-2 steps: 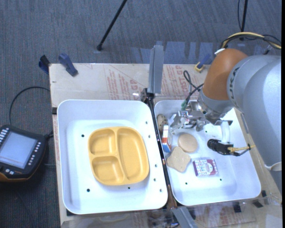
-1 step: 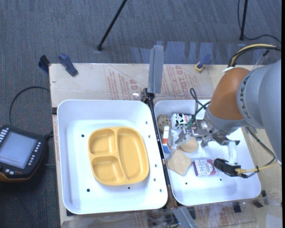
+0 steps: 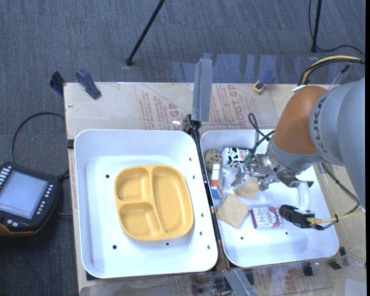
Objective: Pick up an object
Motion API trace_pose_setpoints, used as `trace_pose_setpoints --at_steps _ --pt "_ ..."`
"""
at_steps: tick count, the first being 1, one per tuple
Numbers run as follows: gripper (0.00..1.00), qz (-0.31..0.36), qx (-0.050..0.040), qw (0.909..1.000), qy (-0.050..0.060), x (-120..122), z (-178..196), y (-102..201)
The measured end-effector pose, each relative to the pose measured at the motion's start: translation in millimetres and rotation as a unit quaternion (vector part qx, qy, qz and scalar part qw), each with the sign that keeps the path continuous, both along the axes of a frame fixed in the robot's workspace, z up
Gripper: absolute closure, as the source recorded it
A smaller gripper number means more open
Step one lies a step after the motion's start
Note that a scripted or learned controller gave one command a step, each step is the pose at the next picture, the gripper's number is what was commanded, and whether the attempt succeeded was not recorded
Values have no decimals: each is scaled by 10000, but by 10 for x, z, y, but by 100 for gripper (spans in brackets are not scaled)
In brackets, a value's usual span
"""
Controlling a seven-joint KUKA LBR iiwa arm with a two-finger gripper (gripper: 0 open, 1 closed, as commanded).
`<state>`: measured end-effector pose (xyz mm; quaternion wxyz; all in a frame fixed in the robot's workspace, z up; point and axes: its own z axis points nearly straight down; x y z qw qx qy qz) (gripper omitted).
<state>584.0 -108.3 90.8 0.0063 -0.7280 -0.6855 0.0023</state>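
Camera view: claw (image 3: pixel 251 180) sits over tan bread slice (image 3: pixel 233 211)'s upper edge; I cannot tell its state. Descend centred, avoiding neighbouring packets.

One fixed camera, high over the bench (image 3: pixel 142 106), tilted down at a slant. Both white bins sit in shot, left bin (image 3: pixel 92 165) and right bin (image 3: pixel 314 239) (floor beyond them up top), the arm (image 3: pixel 320 125) reaching in from the right.

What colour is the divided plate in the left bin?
Yellow: the three-compartment plastic plate is plain yellow, clearest in the camera view.
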Motion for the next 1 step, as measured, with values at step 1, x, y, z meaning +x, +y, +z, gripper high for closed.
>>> trace_pose_setpoints --at_steps 1 --pt "100 315 -18 9995 -75 41 977 734"
